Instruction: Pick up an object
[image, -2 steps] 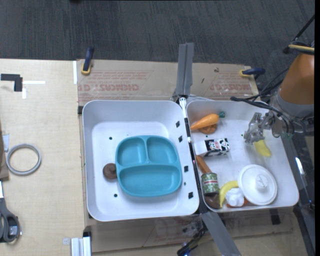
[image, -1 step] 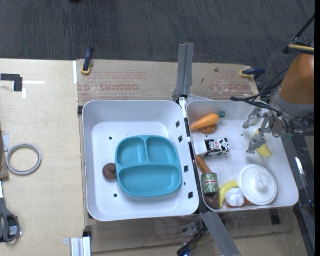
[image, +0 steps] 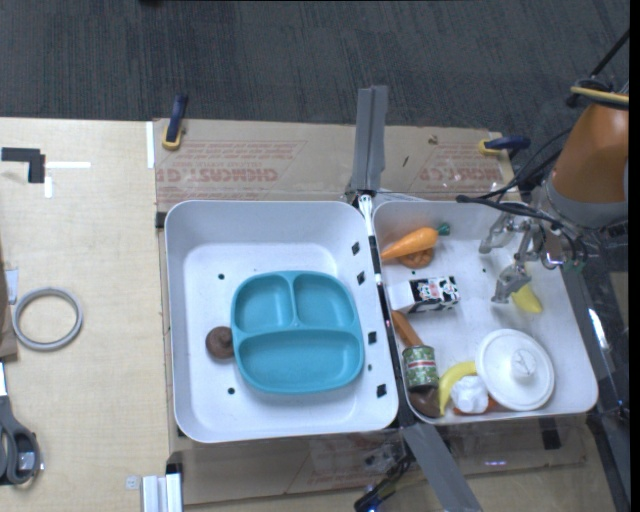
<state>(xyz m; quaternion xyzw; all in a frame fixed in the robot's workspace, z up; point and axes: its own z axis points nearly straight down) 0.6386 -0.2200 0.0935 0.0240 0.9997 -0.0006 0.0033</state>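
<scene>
The end effector (image: 512, 283), its opening unclear, hangs touching or just above a yellow piece (image: 528, 299).

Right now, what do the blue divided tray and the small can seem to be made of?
The blue divided tray looks like moulded plastic with a smooth, matt finish: one even colour, rounded rims, soft sheen. The small can is probably metal with a printed paper or foil label, though it is too small to tell for sure.

Teal tray (image: 297, 333) in left bin (image: 190, 250)
</scene>
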